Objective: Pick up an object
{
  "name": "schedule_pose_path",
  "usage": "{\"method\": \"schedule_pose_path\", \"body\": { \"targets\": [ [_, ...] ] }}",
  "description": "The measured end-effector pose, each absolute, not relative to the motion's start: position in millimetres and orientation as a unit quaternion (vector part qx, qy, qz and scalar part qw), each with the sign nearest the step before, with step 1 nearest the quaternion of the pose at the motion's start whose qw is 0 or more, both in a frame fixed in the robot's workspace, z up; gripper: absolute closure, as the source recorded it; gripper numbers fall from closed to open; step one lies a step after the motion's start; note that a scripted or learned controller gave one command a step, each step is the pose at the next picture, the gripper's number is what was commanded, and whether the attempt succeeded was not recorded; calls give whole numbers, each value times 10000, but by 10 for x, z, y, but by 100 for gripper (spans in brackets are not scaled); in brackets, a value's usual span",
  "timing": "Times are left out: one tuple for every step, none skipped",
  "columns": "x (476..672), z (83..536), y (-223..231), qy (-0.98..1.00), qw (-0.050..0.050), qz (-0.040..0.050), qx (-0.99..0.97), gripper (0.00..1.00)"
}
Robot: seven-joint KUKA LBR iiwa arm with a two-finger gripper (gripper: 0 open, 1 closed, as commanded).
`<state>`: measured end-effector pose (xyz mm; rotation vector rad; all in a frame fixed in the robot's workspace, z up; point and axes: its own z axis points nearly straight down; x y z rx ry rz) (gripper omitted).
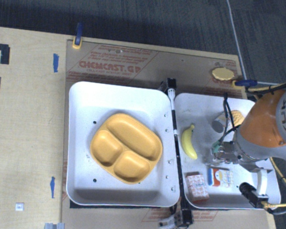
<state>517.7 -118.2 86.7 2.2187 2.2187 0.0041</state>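
Observation:
The right bin [204,105] holds a yellow banana [189,142] near its left wall. A small brown and red box [197,186] lies at its front, beside a white carton with red and blue print [221,177]. A grey round object [218,125] and a tan patterned item [237,117], partly hidden by the arm, lie at the back. My gripper [222,153] hangs low in the middle of this bin, just behind the white carton and to the right of the banana. Nothing shows between its fingers.
The left bin [78,130] holds a large yellow three-compartment tray [125,147]. A black divider [174,134] runs between the bins. A tan disc [222,74] lies on the board behind the right bin. The arm's orange band [262,125] covers the right bin's far right.

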Motion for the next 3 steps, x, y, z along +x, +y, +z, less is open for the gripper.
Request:
{"method": "schedule_pose_path", "body": {
  "targets": [
    [5236,864,-1316,7074,14,17,7068,100],
    [5390,868,-934,7074,37,19,7068,100],
    [5384,862,-940,7071,32,11,7071,0]
  ]
}}
